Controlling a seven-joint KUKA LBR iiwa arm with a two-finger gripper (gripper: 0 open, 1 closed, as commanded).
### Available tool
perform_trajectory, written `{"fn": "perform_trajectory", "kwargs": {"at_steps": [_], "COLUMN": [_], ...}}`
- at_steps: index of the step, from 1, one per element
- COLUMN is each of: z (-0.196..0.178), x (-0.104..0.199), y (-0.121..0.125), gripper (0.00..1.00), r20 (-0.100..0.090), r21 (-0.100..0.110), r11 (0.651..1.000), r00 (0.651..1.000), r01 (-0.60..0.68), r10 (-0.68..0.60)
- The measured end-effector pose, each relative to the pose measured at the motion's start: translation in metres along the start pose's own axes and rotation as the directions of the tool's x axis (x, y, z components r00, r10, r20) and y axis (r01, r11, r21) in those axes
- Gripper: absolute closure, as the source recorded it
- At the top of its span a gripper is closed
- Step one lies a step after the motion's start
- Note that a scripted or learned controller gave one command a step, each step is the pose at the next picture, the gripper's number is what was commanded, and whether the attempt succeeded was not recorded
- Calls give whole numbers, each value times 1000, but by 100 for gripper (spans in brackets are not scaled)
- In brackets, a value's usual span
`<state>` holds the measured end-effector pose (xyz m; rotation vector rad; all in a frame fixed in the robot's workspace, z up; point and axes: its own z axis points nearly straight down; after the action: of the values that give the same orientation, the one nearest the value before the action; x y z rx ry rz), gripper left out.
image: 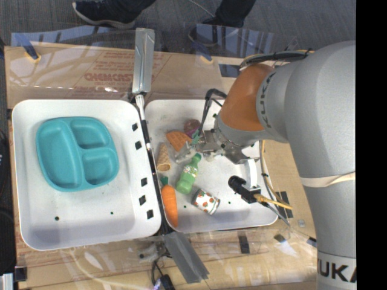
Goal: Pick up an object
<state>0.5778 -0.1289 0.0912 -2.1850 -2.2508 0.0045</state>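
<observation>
My gripper point(195, 145) hangs low in the right bin point(254, 219), reaching in from the right under the grey arm with its orange band. Its tip is just above the cap end of a green bottle point(187, 177), which lies tilted in the middle of the bin. An orange ridged piece point(176, 139) lies just left of the tip, and a purple item point(192, 125) sits just behind it. A cone point(164, 156) lies near the bin's left wall. A carrot point(170, 205) and a white can with red spots point(206, 202) rest at the front.
The left bin point(36, 222) holds a teal divided tray point(77, 151). A person's feet point(100, 14) stand beyond the bench at the top. The arm covers the right bin's far right part.
</observation>
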Motion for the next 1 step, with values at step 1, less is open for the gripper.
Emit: {"fn": "perform_trajectory", "kwargs": {"at_steps": [1], "z": [-10], "x": [-1], "y": [0], "gripper": [100], "r20": [1], "r21": [0], "r11": [1000], "r00": [1000], "r01": [4], "r10": [-4]}}
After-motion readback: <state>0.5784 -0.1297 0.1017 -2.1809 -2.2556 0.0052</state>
